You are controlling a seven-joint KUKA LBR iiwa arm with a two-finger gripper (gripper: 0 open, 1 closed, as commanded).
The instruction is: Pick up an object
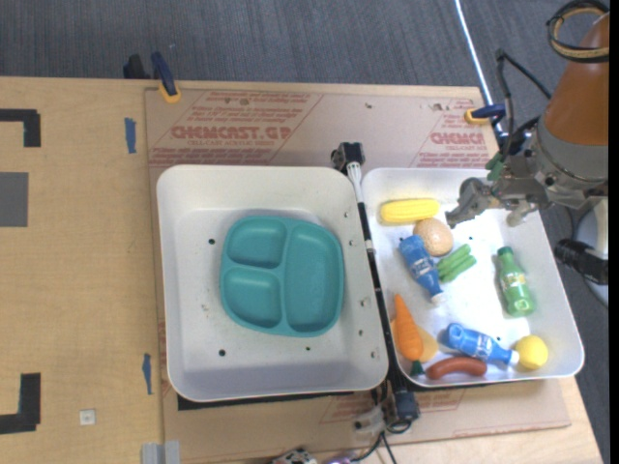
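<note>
The right bin (561, 288) holds several toy foods. A yellow corn cob (408, 210) lies at its back, with a tan egg-shaped piece (433, 237) just in front of it. Beside them are a blue bottle (421, 264) and a green pod (455, 262). A green bottle (514, 280) lies on the right side. My gripper (495, 206) hangs over the bin's back right, to the right of the corn. Its fingers are spread open with nothing between them.
An orange carrot (408, 332), a second blue bottle (476, 344), a yellow lemon (532, 352) and a red sausage (455, 366) lie along the right bin's front. The left bin (184, 259) holds a teal divided plate (283, 273). A black clamp (347, 155) sits between the bins.
</note>
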